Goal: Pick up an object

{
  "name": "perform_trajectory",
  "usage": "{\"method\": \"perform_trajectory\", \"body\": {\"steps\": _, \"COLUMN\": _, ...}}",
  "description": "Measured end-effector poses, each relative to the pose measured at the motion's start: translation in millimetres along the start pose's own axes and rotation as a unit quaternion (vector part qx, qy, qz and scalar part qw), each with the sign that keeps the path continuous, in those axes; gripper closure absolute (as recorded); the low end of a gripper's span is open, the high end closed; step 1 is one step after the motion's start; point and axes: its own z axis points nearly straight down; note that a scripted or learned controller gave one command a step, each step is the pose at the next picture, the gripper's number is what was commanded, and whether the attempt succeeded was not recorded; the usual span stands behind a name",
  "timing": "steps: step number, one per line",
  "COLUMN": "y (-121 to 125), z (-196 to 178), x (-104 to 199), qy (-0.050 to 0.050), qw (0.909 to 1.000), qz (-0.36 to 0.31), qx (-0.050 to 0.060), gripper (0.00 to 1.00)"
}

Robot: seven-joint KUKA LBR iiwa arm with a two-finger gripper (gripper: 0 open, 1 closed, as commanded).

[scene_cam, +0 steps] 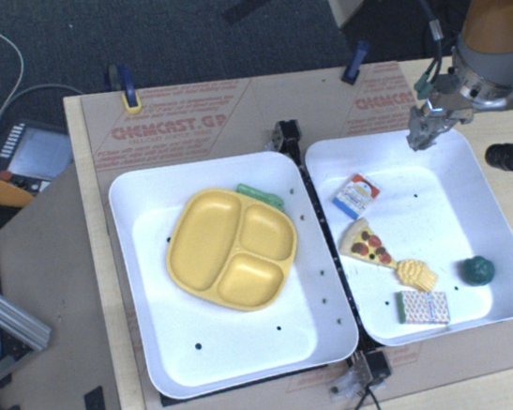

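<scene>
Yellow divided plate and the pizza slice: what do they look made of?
The yellow divided plate looks like molded plastic, matte: uniform colour, rounded compartment walls, soft sheen. The pizza slice seems a plastic toy, though rubber is possible: flat painted toppings, smooth edges.

Blue clamps [129, 86] on cardboard [253, 114]

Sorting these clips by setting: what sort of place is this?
Most likely a robotics lab bench, not a kitchen: two white bins clamped to a protective board, toy food like a pizza slice and a yellow divided plate, loose cables and electronics beside the bench.
</scene>
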Motion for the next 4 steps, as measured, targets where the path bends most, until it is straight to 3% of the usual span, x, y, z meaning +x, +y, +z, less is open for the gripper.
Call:
{"method": "perform_trajectory", "body": {"steps": 1, "y": 1, "z": -14, "x": 0, "qy": 0.001, "qw": 1.0, "qz": 0.0, "qx": 0.002, "gripper": 1.0}}
{"method": "perform_trajectory", "body": {"steps": 3, "y": -9, "z": -19, "x": 114, "qy": 0.003, "qw": 1.0, "qz": -0.003, "qx": 0.005, "gripper": 1.0}}
{"method": "perform_trajectory", "body": {"steps": 4, "y": -18, "z": -5, "x": 172, "qy": 0.003, "qw": 1.0, "qz": -0.003, "qx": 0.006, "gripper": 1.0}}
